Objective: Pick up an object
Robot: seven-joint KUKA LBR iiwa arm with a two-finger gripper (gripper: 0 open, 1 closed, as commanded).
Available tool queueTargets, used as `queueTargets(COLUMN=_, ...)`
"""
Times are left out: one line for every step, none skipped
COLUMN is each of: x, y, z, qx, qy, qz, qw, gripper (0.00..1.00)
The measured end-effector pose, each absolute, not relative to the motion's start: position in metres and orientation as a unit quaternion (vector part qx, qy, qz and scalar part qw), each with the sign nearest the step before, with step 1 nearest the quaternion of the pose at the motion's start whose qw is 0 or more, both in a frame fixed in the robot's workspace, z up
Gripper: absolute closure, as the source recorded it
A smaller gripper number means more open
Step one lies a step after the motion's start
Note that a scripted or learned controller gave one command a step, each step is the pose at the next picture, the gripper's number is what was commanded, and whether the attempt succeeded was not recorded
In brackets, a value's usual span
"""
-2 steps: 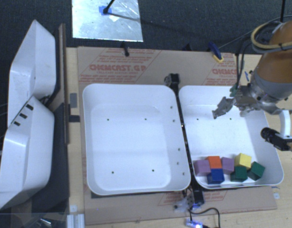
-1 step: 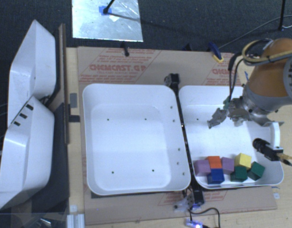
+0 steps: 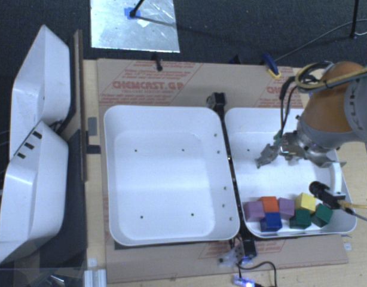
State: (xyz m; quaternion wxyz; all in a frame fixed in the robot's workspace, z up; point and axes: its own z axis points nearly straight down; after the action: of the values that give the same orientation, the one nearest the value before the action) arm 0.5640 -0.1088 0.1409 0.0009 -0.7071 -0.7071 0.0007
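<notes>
In right bin (image 3: 255, 124) — blocks (image 3: 285, 211) near front wall | hand (image 3: 268, 155) apart, behind them

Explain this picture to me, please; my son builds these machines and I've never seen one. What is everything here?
One camera looks down at a slant on a bench. The grey robot arm with an orange band reaches in from the right, its metal two-finger gripper above the right shallow white bin. Small coloured blocks in purple, orange, blue, yellow and green are clustered at that bin's near edge. The left white bin sits alongside. Nothing is visibly held.
</notes>
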Motion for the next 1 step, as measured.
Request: queueTargets(x=0.5634, y=-0.1086, z=0.089, qx=-0.707, qy=-0.707, qz=0.0008, qw=0.001, gripper=0.0)
